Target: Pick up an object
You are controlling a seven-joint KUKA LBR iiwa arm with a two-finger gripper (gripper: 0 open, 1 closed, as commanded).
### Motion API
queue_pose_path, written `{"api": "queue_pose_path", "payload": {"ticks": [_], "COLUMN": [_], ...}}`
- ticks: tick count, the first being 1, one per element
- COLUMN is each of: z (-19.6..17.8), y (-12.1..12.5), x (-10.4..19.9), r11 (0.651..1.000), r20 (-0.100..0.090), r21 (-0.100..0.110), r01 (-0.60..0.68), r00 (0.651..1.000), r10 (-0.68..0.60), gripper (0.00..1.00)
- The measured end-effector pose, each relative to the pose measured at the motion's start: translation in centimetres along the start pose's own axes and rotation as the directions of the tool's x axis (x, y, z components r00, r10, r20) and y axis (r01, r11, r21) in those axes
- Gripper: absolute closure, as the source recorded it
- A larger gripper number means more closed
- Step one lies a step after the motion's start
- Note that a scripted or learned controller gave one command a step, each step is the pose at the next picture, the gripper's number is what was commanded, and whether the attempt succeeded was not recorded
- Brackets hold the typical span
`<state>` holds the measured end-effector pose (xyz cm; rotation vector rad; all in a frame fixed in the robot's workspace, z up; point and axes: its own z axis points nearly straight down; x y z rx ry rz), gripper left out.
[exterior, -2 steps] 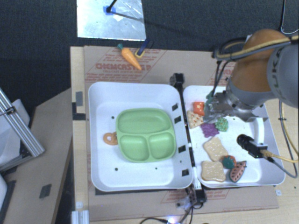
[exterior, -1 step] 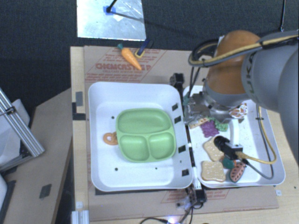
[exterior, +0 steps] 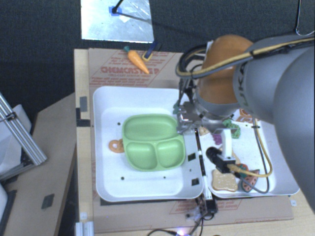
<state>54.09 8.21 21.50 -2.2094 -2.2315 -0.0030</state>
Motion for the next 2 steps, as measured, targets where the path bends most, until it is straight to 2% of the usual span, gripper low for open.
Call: {"api": "queue_pose_path", "payload": {"ticks": [1,2], "z": [-1.95,-1.90], "y": [-0.01,0.14], "x": [0.39,0.43], "r11": [1.000,1.000], "r20": [0.001,0.001], "r21": [-0.003,-0.001], "r01": [-0.004,-0.005], "r00": [1.000,1.000], "r10": [0.004,0.005], "gripper": [1.00,1.00]}}
